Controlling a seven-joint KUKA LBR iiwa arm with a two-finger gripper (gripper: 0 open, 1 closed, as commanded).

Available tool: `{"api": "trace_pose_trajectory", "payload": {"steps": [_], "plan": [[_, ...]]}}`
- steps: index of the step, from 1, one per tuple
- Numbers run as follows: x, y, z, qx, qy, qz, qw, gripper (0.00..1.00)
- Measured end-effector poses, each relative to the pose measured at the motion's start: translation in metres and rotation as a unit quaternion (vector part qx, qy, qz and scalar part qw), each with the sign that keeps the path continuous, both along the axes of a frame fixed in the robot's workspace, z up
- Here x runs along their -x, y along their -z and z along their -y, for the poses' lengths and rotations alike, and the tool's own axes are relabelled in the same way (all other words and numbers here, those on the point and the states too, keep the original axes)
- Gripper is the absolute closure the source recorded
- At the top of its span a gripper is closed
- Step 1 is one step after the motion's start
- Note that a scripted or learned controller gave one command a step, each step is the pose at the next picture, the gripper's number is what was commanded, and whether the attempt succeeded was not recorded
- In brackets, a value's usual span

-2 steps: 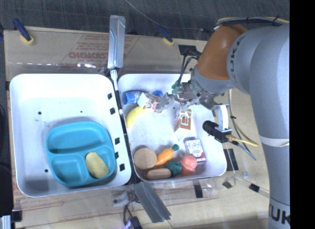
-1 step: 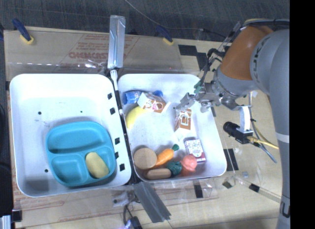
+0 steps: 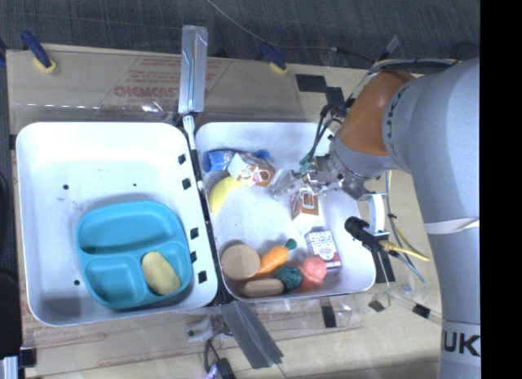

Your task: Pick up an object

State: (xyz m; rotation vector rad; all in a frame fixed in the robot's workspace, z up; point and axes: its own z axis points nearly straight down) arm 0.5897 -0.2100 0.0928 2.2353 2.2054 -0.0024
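My gripper [image 3: 312, 178] hangs over the middle right of the right bin [image 3: 245, 137], reached in from the right. Just below it lies a small brown packet [image 3: 306, 204], touching or very close to the gripper's tip. To the left of the gripper sit a brown-and-white snack bag [image 3: 254, 172], a blue packet [image 3: 218, 160] and a yellow fruit [image 3: 218, 194]. Along the front of the bin lie a round tan disc [image 3: 240, 261], a carrot [image 3: 275, 258], a brown sausage [image 3: 262, 288], a pink ball [image 3: 313, 270] and a red-and-white carton [image 3: 322, 244].
The left bin [image 3: 49, 149] holds a blue divided tray [image 3: 130, 251] with a yellow potato-like piece [image 3: 161, 273] in its front right compartment. A metal divider [image 3: 192, 68] stands between the bins at the back. The arm's grey body [image 3: 440, 149] covers the bench at the right.
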Motion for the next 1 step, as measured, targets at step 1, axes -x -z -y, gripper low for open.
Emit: {"api": "trace_pose_trajectory", "payload": {"steps": [1], "plan": [[0.0362,0.0028,-0.0148,-0.002,0.112,-0.003,0.9937,0.0]]}}
